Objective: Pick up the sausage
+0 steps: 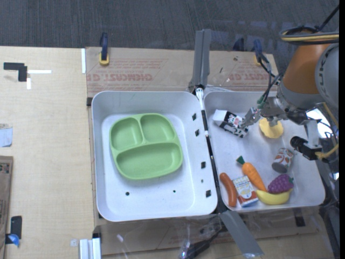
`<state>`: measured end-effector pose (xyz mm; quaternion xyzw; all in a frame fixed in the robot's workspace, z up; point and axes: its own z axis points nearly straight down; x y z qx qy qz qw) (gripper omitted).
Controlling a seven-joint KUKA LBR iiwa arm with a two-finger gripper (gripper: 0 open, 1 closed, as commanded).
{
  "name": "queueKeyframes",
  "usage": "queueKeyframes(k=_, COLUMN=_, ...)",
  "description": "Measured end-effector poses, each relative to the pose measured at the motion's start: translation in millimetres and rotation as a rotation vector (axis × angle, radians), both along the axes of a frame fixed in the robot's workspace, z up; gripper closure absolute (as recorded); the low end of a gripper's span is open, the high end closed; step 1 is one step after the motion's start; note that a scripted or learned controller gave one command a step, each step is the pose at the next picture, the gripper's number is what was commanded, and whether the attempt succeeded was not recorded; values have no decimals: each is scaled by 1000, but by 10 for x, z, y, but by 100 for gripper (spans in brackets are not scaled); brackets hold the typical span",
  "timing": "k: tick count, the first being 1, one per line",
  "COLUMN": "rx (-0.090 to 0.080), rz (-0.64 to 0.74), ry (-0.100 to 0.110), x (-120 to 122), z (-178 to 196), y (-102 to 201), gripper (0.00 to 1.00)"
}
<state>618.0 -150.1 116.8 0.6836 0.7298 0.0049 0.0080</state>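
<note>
Above right bin [318,193], gripper [251,117] touching black-white toy [230,123]

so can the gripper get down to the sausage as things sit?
Probably yes. The sausage lies uncovered at the right bin's front-left corner, but the bin wall and a small carton flank it closely. The gripper is near the back.

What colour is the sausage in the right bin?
Orange-red, the sausage shows best in the camera view.

A divided plate [146,145] lies in the left bin [102,161], while in the right bin [318,190] the sausage [228,189] lies near-left, a carton [245,191] just beside it and a carrot [252,175] farther right.
</note>
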Motion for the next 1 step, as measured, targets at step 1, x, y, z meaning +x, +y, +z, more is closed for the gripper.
queueKeyframes(k=1, rx=-1, rz=-103, ry=-8, x=-141, z=-102, y=502, gripper=0)
